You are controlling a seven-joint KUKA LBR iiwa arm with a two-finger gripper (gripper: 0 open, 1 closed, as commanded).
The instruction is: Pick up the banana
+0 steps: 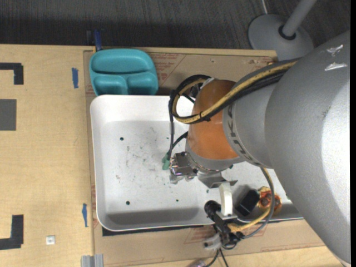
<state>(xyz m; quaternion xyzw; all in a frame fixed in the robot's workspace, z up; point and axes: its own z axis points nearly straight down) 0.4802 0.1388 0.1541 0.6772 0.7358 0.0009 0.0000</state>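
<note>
This place looks like a robotics laboratory or a test room, not a home or a shop. A big grey robot arm with an orange band and loose yellow and black cables reaches over a bench of plain light board. Pieces of blue tape and black marks are fixed on the board, as for positioning or calibration. A shallow white bin, scratched and dirty inside, sits on the bench, and a teal plastic tray lies behind it. The floor is dark grey carpet, and a grey round stand base with a pole is on it.
</note>
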